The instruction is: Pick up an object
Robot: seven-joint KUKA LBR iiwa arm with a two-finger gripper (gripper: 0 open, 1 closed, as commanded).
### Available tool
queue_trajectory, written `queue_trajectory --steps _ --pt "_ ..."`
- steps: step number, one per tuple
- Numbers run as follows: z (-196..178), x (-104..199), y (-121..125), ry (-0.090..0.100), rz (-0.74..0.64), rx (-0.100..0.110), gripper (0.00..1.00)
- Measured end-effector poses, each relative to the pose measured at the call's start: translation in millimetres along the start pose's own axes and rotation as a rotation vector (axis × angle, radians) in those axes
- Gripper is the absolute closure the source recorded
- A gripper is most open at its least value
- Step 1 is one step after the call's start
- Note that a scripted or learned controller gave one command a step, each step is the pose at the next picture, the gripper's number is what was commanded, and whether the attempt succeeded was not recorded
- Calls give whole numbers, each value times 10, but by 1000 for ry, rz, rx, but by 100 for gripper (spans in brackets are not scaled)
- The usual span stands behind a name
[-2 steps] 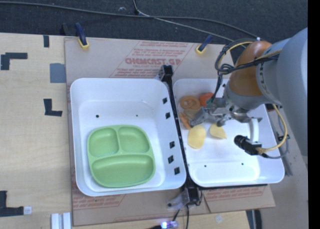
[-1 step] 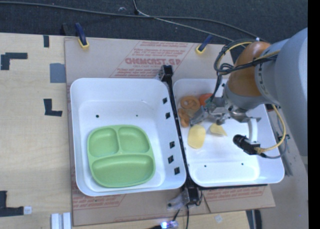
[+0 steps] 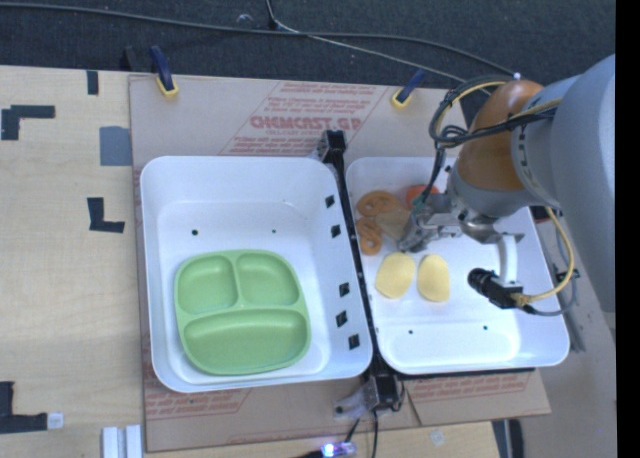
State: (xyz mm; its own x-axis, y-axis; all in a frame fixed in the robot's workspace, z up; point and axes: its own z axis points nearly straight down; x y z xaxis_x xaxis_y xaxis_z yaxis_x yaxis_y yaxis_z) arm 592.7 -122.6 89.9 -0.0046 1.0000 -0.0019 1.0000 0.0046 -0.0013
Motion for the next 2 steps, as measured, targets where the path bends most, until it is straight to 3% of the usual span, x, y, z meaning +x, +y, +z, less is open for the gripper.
queue_trajectory --steps 2 --pt "-1011 134 8 1 2 -6 100"
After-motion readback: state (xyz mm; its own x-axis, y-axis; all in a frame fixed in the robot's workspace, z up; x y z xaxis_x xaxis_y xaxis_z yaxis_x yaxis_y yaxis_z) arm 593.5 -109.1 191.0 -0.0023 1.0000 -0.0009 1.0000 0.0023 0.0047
